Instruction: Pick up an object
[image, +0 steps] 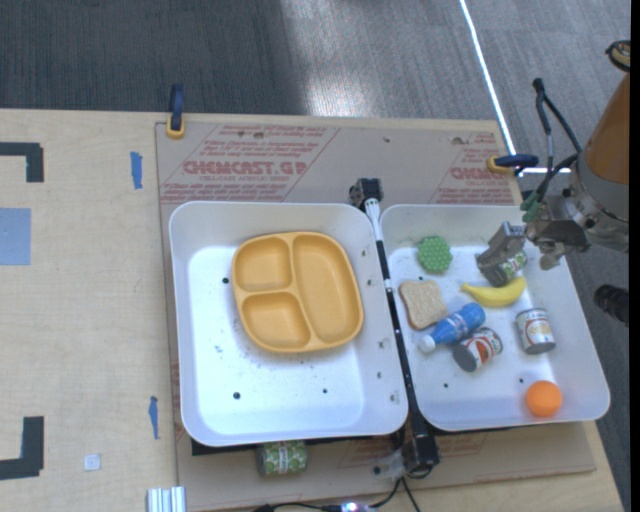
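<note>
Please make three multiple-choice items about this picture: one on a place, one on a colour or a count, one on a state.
1. Where is the plate?
A. left bin
B. right bin
C. on the bench outside the bins

2. What colour is the ball in the right bin?
A. green
B. orange
C. blue

3. How does the bottle lie?
A. upright
B. on its side
C. inside the plate

Answers:
1 A, the yellow plate sits in the left bin.
2 B, the ball near the front corner of the right bin is orange.
3 B, the bottle lies flat beside the bread.
</note>
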